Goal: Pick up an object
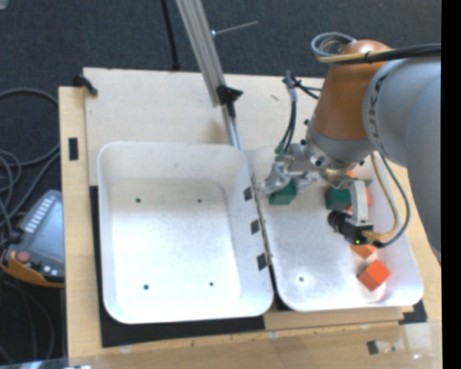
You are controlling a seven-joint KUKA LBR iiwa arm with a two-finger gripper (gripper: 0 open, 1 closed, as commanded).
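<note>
Partial "UKA" lettering marks the arm (384,114); the hand's (280,184) grip state cannot be told.

robot lab | wooden bench (138,106) on dark carpet | teach pendant (38,233) | loose cables (8,152) | aluminium camera mast (200,44)

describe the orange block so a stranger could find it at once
Start at the right-hand white bin, the one the arm reaches over. Go to its near right corner: the orange block sits there alone, brighter than the green pieces up by the gripper.
</note>
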